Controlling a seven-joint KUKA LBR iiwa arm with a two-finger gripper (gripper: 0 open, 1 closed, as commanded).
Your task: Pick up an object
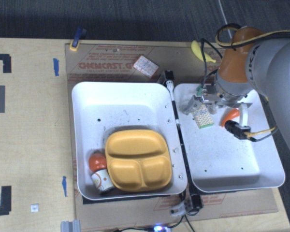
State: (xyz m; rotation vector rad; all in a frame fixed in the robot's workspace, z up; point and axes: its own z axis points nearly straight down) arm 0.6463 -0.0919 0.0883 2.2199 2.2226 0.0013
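Nearest the camera: yellow compartmented tray (138,159), lying flat in the near half of the left bin (87,100), with a small red-and-white ball-like object (99,170) touching its left edge. Item in hand: gripper (204,100), low over the far-left corner of the right bin (232,178); whether the fingers are open or closed cannot be told, the metal parts merging into one blur under the wrist. Directly beneath and just near of it: small speckled pale-green packet (203,117), lying on the bin floor, touching or nearly touching the gripper; no object seen between the fingers. Beside it, to the right: small orange piece (230,115), partly behind a black cable connector (238,129). Step, by judgement: descent or closing on the packet, grasp not confirmed. Next move calls for centring over the thin, flat packet, closing firmly, then a straight lift; its flatness may let it slip. Obscured: fingertips, the packet's far edge under the gripper, and the orange piece's shape. Outlying: printed card (145,65) on the cardboard beyond the bins; yellow item (201,51) behind the arm, cut off by cabling.
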